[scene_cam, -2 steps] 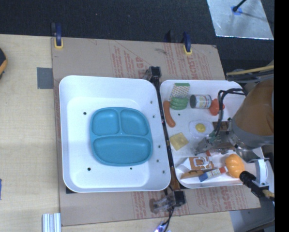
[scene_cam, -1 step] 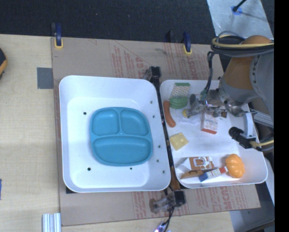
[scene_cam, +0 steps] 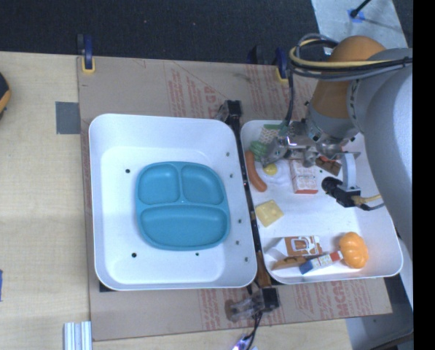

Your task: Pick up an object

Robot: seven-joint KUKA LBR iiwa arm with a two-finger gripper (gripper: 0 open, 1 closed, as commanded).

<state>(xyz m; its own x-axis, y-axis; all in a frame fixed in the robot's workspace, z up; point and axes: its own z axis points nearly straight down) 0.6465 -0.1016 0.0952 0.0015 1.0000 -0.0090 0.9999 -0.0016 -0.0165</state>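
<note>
Objects lie in right bin (scene_cam: 381, 228); arm (scene_cam: 334, 100) bends down, claw (scene_cam: 294, 146) among them

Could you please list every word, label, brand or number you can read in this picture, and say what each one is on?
None can be read.
Cardboard sheet under the bins: red print, too faint and blurred.
Small box below the hand in the right bin: red and white label, too small.
Brown packet: markings blurred.
Blue divided plate in the left bin: no text.

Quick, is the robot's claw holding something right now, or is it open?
Gripper: down at the far end of the right bin, among the small toys; whether it is open, shut or holding anything cannot be told.
</note>
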